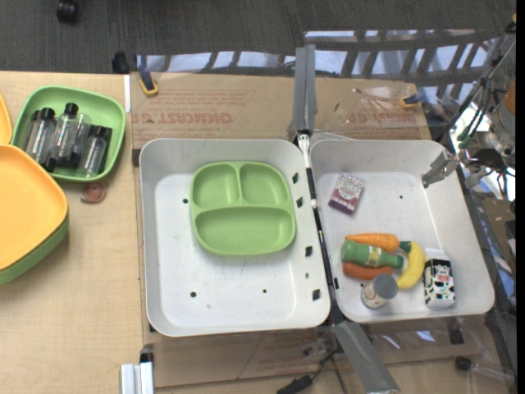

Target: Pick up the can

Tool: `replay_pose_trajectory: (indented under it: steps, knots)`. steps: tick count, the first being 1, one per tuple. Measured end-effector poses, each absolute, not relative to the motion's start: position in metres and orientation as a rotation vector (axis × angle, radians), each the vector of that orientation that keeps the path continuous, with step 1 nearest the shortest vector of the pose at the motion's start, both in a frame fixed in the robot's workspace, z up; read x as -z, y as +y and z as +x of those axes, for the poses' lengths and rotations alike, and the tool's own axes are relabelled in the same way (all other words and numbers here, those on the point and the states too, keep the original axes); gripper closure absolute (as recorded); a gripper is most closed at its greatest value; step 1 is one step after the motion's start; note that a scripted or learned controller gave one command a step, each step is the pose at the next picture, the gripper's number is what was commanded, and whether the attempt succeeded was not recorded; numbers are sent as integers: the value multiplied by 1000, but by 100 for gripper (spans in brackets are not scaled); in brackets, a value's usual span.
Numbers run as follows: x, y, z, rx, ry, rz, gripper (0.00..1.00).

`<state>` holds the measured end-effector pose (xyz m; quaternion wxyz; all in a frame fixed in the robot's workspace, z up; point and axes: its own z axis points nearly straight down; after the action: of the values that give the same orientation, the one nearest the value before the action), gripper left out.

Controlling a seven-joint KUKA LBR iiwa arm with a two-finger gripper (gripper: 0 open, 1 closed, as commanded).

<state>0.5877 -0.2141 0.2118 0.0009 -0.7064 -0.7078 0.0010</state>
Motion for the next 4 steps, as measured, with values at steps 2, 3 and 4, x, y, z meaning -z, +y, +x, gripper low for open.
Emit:
replay_pose_trajectory:
  steps: [2,3,4]
  knots:
    - [-212,-113,659,-3,-2350,-2086,0]
    - [-183,-175,618,-2,-2560,-1820,0]
    - [-146,-125,659,-1,-2428,-1996,0]
